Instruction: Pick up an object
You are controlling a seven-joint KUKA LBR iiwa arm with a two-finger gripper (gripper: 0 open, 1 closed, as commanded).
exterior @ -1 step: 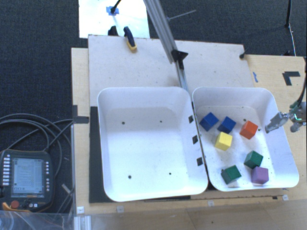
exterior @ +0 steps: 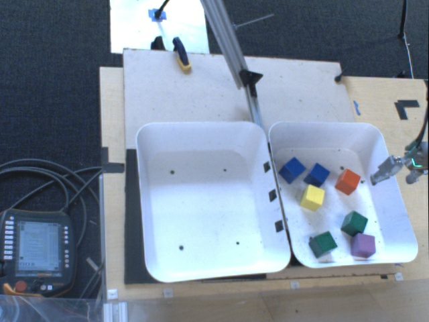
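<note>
Where the arm enters from the right, the end effector (exterior: pixel 387 170) sits over the right rim of the right bin (exterior: pixel 392 206), level with the orange cube (exterior: pixel 347 181) and apart from it; nothing is seen between its parts, and whether it is apart or together cannot be told at this size. The right bin holds seven cubes, all resting on its floor. Two blue cubes (exterior: pixel 292 170) (exterior: pixel 317 174) lie side by side near the bin's upper middle, corners nearly touching. The yellow cube (exterior: pixel 312 198) lies just below them. The orange cube lies to the right of the blue pair. Two green cubes sit lower: one (exterior: pixel 354 223) at the lower right, one (exterior: pixel 323 244) near the front wall. The purple cube (exterior: pixel 363 245) sits just below the right-hand green cube, close to the front right corner. The left bin (exterior: pixel 201 136) stands beside the right one on the counter (exterior: pixel 295 89), their rims meeting. A metal pole (exterior: pixel 228 35) slants from the top of the view down to the seam between the bins. A pendant (exterior: pixel 37 250) with cables lies at the lower left, off the counter.
</note>
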